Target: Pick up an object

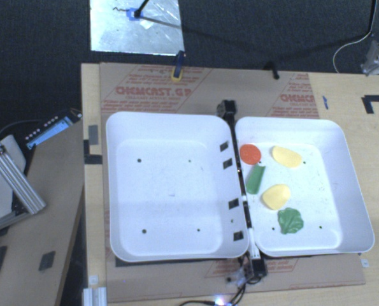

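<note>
Five small objects lie in the right bin [351, 196]. A round red-orange piece [250, 153] sits near the bin's left wall. Just right of it lies a yellow oval piece [286, 156]. A narrow green stick-shaped piece [255, 179] rests below the red one. A second yellow piece [276, 196] lies lower, toward the middle. A leafy green piece [290, 220] sits nearest the front.
The left bin [170, 183] stands beside the right one, joined by a black clip strip [237, 171]. Both rest on a brown board on the bench. A shiny metal sheet [136, 18] lies on the dark floor behind. Cables run at the upper right.
</note>
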Tool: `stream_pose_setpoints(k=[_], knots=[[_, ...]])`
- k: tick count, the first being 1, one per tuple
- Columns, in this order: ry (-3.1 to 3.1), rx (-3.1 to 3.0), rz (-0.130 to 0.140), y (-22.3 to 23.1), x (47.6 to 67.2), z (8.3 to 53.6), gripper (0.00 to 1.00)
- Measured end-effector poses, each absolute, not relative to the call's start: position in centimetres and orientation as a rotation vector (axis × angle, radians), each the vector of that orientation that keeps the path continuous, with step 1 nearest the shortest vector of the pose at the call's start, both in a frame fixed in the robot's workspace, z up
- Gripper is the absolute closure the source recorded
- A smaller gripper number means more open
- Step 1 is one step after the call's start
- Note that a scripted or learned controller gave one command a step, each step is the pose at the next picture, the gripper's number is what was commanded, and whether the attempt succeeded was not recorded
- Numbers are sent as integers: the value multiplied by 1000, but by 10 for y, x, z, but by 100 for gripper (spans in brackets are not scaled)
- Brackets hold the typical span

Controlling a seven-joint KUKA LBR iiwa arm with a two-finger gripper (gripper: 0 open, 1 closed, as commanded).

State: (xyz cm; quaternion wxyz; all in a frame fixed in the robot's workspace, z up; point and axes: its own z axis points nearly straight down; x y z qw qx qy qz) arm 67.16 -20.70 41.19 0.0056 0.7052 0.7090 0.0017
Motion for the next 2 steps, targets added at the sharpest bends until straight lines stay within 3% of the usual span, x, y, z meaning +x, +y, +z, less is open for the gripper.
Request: stream_pose_setpoints(k=[1,2], knots=[[2222,2227,-3,-206,565,374,100],[2223,2223,-1,-195,506,351,100]])
